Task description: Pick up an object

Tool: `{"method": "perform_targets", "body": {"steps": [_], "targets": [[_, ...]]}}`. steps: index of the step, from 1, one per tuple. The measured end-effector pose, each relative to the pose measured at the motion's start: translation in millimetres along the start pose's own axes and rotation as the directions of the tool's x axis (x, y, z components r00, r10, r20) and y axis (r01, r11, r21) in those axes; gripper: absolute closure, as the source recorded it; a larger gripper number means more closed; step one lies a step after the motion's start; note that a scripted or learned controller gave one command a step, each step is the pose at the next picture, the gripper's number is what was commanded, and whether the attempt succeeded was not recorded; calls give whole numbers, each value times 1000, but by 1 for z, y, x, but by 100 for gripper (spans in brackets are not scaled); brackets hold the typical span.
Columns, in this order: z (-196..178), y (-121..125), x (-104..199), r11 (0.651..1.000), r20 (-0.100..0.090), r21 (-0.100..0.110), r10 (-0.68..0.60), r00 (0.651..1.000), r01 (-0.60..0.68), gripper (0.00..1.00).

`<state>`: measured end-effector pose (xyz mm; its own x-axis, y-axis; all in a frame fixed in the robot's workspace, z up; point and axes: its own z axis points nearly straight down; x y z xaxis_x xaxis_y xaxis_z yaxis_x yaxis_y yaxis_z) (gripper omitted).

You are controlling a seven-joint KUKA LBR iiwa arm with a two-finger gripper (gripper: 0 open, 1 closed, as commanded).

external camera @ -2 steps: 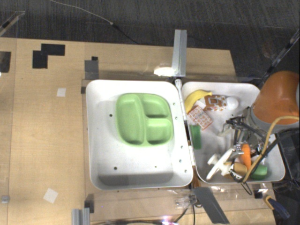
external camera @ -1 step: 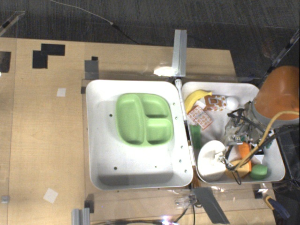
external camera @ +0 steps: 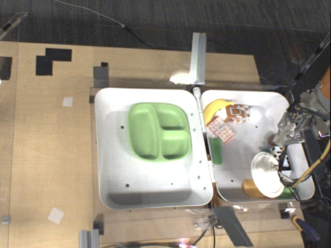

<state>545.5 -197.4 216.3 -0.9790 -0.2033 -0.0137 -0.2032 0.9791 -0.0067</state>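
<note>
In the right bin point(external camera: 258, 99), metal jaws, state untellable, hover beside a round white cup point(external camera: 267, 174) and curved banana point(external camera: 216, 109).

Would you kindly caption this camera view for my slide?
Grey arm's gripper over right white bin above white cup; green divided tray in left white bin.

Wooden bench point(external camera: 46, 154), two white bins point(external camera: 150, 198) side by side, perhaps taped squares point(external camera: 55, 215)
</note>
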Motion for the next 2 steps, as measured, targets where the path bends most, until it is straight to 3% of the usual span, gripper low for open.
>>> {"method": "perform_targets", "body": {"steps": [1,2], "targets": [[26,-15,-41,984,-4,-7,-176,984,176,100],[62,-9,-16,915,-2,-9,-403,915,403,100]]}}
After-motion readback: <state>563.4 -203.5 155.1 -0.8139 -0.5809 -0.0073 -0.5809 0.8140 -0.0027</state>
